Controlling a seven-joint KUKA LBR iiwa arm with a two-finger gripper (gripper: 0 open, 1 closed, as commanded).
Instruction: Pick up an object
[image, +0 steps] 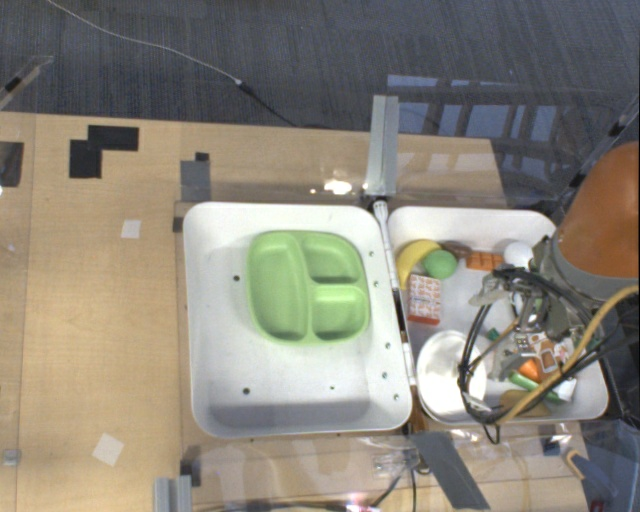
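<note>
Left of the gripper (520, 335): white bowl (445, 375), red carton (424, 298) | further left: green tray (305, 285) | beyond it: green ball (439, 264), banana (415, 256) | grip state: cannot tell

A green divided tray (305, 286) lies in the left bin (215, 400) — on a wooden bench (90, 330).

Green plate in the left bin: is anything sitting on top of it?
Nothing shows on the green plate; its three sections look bare. What lies beneath it in the left bin is covered.

Yellow banana (415, 258), green ball (439, 264), red-patterned carton (424, 298) and white bowl (443, 374) in the right bin (470, 217).
</note>
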